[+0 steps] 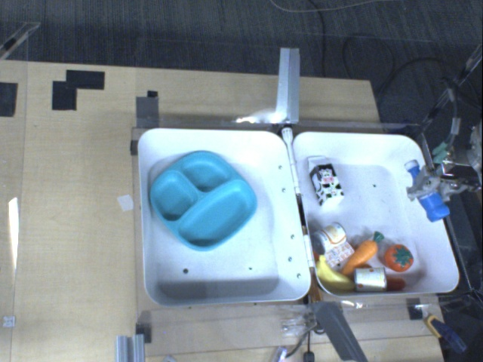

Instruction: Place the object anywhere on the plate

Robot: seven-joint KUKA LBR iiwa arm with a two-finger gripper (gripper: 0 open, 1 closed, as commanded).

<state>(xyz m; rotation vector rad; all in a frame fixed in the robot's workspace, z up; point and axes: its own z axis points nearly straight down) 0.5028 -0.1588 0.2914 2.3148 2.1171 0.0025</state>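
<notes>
A blue divided plate [202, 198] lies in the left bin [219, 285], a little left of its middle. Small toys sit in the right bin [377, 153]: a black-and-white cow-patterned block [327, 185], an orange carrot [361, 253], a yellow banana [333, 275], a red tomato [398, 257], a small can [370, 279] and a white packet [333, 239]. My gripper [425, 188] hangs over the right bin's right rim. Its two blue fingertips [436, 206] stand apart, open, with nothing between them. It is well right of the cow block and above the tomato in the view.
A metal post [289, 89] rises behind the seam between the bins. Cables [423, 119] trail at the back right. Most of the toys crowd the right bin's front.
</notes>
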